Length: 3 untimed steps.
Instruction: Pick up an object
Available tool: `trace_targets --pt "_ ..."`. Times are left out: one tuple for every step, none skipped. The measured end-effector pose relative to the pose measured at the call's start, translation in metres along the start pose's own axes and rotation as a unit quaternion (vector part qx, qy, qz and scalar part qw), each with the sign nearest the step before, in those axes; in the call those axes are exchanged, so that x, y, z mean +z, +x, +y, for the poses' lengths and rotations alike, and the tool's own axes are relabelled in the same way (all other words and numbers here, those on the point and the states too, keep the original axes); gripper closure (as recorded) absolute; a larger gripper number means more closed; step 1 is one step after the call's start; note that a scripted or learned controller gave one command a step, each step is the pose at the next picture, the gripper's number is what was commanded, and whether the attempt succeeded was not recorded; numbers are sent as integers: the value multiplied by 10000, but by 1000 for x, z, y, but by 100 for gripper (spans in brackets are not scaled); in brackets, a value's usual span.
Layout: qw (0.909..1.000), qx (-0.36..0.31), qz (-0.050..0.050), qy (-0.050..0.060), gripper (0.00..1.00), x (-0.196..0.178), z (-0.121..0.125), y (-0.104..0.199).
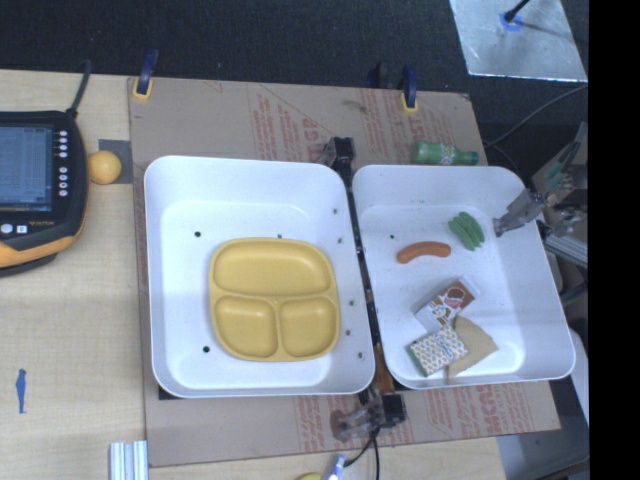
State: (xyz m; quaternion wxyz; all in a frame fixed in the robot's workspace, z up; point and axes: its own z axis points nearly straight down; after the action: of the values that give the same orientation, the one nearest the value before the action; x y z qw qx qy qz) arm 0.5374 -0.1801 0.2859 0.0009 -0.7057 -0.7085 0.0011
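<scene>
At the right edge of the frame the gripper (508, 220) hangs over the right bin's (520, 363) rim; whether it is parted I cannot tell, and nothing shows in it. Nearest lie the green object (466, 229) and sausage (423, 252), centre right. Both are small and rounded, so a descent slightly off could nudge either aside or catch the bin wall.

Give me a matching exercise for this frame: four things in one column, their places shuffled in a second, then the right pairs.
Things:
1. tray
2. sausage
3. bottle
4. ball

Places:
A. on the cardboard behind the right bin
B. in the left bin
C. beside the pendant at the bench's left
D. in the right bin

Pairs: 1-B, 2-D, 3-A, 4-C
</scene>
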Motion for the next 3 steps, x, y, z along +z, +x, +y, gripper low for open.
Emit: trace_targets --pt "10000 -6 -5 9 0 81 85 4" --pt "10000 -1 -1 17 0 195 93 -20" --pt "10000 -10 -11 -9 100 182 96 -21"
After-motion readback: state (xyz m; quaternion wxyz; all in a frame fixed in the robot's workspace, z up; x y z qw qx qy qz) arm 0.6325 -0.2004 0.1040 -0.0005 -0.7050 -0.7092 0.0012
